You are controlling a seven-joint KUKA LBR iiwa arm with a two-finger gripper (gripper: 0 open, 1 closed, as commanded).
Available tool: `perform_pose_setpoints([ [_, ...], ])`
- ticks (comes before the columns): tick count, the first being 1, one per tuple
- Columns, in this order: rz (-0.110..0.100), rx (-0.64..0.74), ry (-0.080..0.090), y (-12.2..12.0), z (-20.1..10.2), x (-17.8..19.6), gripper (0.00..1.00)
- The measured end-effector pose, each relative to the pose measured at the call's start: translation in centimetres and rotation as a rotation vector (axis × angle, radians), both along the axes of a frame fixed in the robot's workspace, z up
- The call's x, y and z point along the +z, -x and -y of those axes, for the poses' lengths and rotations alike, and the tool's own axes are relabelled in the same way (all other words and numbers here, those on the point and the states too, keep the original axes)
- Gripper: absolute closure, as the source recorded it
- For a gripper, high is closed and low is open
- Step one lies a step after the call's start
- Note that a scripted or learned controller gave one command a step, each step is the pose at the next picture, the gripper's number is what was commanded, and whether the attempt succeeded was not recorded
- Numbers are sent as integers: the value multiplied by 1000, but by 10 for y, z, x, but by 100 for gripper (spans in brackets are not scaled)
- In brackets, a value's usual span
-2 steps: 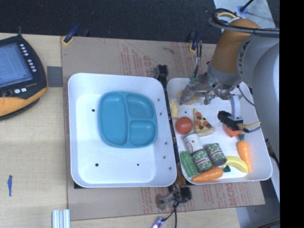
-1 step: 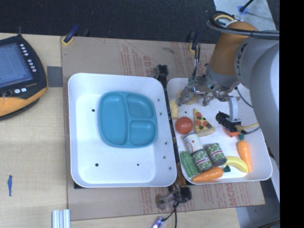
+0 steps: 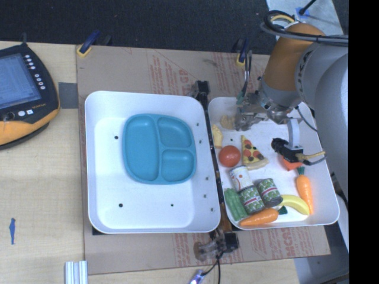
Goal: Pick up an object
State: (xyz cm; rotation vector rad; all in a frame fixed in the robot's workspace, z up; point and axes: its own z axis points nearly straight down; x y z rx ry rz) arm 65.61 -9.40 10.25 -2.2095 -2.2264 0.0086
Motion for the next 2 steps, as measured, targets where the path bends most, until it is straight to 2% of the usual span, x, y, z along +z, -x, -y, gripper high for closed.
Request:
perform_pose_setpoints([
  [1, 0, 0, 0, 0, 0, 0, 0],
  [2, 2, -2, 0, 0, -1, -11, 0],
])
